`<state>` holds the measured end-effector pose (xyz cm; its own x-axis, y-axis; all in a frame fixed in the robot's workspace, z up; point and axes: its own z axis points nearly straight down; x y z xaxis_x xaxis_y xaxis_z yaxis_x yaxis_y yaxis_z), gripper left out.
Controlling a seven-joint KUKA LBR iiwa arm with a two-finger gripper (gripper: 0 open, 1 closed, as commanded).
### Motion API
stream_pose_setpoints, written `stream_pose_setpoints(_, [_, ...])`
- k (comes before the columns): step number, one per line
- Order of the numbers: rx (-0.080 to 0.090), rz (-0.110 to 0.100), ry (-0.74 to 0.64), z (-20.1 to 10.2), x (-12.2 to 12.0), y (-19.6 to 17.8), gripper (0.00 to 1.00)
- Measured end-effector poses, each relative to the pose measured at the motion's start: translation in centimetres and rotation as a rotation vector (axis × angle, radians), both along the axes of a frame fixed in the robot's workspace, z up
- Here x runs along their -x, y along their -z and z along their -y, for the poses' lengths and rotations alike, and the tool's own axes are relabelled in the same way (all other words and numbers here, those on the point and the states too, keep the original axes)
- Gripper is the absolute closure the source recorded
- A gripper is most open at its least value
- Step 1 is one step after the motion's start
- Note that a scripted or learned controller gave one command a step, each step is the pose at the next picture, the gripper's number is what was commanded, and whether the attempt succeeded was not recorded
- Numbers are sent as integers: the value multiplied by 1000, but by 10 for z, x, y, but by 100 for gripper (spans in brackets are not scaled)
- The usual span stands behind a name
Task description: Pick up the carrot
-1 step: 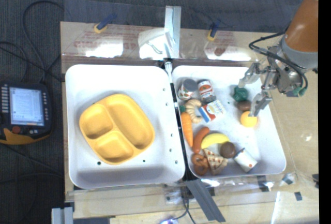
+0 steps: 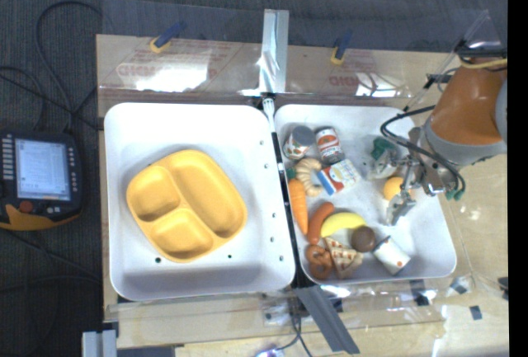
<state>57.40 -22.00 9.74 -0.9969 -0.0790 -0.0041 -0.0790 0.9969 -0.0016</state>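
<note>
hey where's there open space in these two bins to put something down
Bare floor rings the yellow tray in the left bin, widest at its top corners. In the right bin, the strip near the claw is open. The carrot side by the divider is crowded.

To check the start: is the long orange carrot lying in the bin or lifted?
Lying. The long orange carrot rests in the right white bin, against its left wall, apart from the gripper.
</note>
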Motion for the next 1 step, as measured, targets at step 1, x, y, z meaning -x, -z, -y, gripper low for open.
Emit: stream_pose_setpoints(1, [2,-6,-2,-1,1,-6,100])
